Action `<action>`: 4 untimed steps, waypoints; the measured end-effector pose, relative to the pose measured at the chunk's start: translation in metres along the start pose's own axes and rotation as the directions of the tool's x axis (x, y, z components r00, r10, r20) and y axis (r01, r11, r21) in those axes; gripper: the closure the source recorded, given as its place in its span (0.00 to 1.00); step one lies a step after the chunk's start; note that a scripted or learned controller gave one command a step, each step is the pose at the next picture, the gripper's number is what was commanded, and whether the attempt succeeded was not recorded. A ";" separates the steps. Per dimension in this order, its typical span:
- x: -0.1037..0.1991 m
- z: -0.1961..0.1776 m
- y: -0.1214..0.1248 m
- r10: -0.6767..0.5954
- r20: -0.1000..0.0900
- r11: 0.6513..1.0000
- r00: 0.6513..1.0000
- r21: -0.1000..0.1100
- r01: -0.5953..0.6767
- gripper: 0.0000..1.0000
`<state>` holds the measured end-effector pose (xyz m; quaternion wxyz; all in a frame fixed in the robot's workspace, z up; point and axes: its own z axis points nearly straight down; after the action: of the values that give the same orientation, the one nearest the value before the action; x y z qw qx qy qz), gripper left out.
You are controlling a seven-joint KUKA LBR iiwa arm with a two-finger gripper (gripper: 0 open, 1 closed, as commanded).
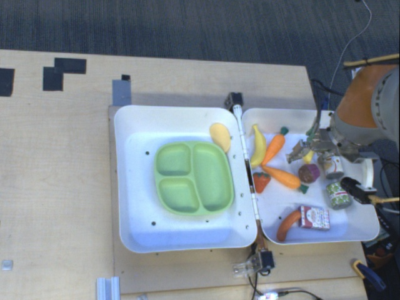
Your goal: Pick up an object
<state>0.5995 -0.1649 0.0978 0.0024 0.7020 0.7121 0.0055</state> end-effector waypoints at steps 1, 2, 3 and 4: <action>-0.002 -0.012 0.001 -0.005 0.005 1.000 1.000 -0.003 0.005 1.00; 0.000 -0.011 0.002 -0.007 0.002 1.000 1.000 -0.004 0.007 0.00; 0.000 -0.023 0.003 -0.012 0.005 1.000 1.000 -0.007 0.012 1.00; 0.000 -0.023 0.003 -0.012 0.005 1.000 1.000 -0.006 0.012 0.00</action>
<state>0.6022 -0.1651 0.1204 0.0062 0.6976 0.7164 0.0060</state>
